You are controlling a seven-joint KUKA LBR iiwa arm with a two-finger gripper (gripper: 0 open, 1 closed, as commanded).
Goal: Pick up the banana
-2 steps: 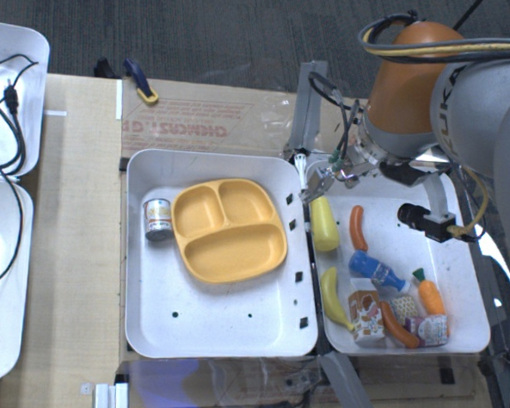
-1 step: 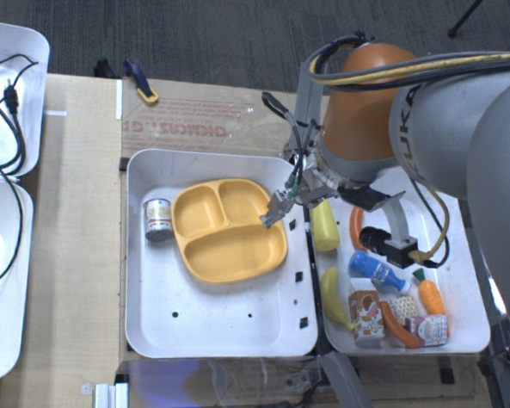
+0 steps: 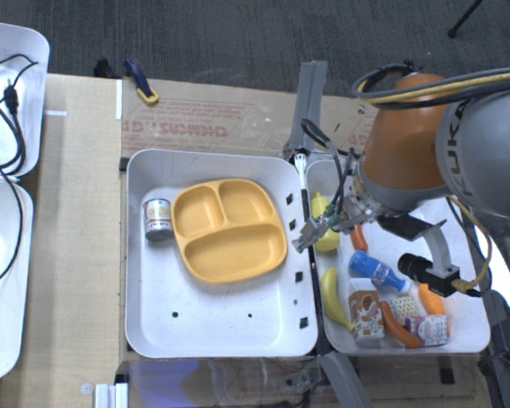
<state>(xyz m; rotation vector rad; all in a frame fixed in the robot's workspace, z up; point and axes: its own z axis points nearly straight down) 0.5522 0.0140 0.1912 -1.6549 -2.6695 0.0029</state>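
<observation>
1. Here, we see the grey arm (image 3: 465, 143) with its orange band reaching in from the right over the right bin (image 3: 479, 338).
2. We find the left bin (image 3: 145, 313) carrying a yellow divided plate (image 3: 229, 230) and, just beside it on the left, a small can (image 3: 157, 219).
3. We spot the banana (image 3: 333, 297) lying in the right bin along its left wall, below the hand and apart from it, next to a carton (image 3: 367, 315).
4. We note the blue bottle (image 3: 376, 271), an orange carrot-like piece (image 3: 398, 327) and other small packets crowded near the banana.
5. We see the hand (image 3: 321, 229) low at the wall shared by the bins, beside a yellow, lemon-like fruit (image 3: 324, 238); we cannot tell whether it is open or closed, and nothing shows gripped in it.
6. We judge the task as not yet done: the banana rests in the bin, so the hand has yet to move down to it, grasp it and lift it.
</observation>
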